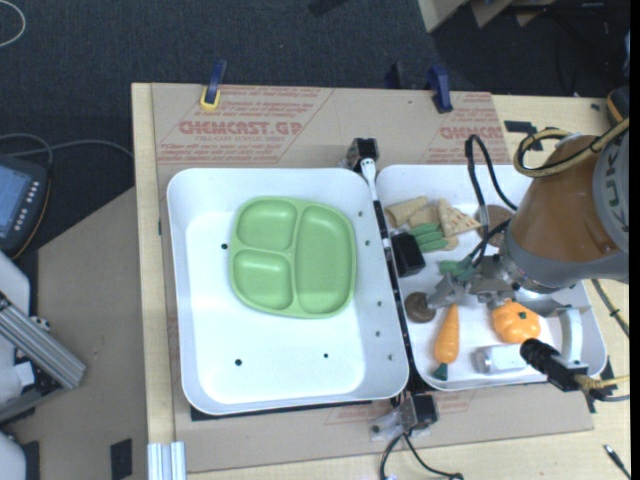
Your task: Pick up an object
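**Orange carrot nearest the gripper, right bin crowded**

Grey metal of the gripper [462, 280] sits low in the right bin [590, 340], amid the clutter. You cannot tell from this slant whether it is set wide or narrow, and nothing shows as held.

Right bin contents, as you see them:
- toy carrot [447, 334], lying lengthwise just below the gripper
- orange pumpkin-like toy [515, 322], just right of the carrot, under the arm's wrist
- small brown round piece [419, 309] at the bin's left wall
- green bean-like toy [430, 235] and tan bread-like wedges [432, 213] toward the far end
- pale cylinder [497, 360] near the front rim

Left bin [195, 268] holds a green divided plate [294, 256], well apart from the arm.

Likely target: the carrot or the brown piece, judging by nearness. No grasp is made yet.

Risks to watch:
- Carrot is rounded and tapered; a close off its middle could squirt it sideways.
- Pumpkin toy lies close by; a wide approach may nudge it or trap two things.
- Brown piece hugs the wall, so the gripper could strike the rim.
- Cables [480, 183] loop over the far end and could snag on a lift.
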Robot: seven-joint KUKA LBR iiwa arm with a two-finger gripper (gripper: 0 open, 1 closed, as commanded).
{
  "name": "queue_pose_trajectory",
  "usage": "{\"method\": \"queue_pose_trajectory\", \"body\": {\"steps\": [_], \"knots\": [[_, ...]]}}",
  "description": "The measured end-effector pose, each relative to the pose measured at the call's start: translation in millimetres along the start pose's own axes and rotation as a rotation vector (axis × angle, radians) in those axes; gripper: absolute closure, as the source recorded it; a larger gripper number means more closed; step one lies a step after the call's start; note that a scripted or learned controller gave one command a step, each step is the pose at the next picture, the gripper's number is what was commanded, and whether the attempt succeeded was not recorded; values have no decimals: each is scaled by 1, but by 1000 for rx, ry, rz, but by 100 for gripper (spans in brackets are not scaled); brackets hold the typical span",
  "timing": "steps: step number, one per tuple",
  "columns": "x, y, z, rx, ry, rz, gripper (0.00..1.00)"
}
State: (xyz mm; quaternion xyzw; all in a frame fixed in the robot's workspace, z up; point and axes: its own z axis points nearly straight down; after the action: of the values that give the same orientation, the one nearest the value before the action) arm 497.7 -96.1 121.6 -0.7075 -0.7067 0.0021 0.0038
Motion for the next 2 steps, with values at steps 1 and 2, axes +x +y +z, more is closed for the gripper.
{"method": "queue_pose_trajectory", "body": {"steps": [1,2], "knots": [[-4,4,20,-22,-9,3,0],[-3,3,13,-19,-8,3,100]]}}
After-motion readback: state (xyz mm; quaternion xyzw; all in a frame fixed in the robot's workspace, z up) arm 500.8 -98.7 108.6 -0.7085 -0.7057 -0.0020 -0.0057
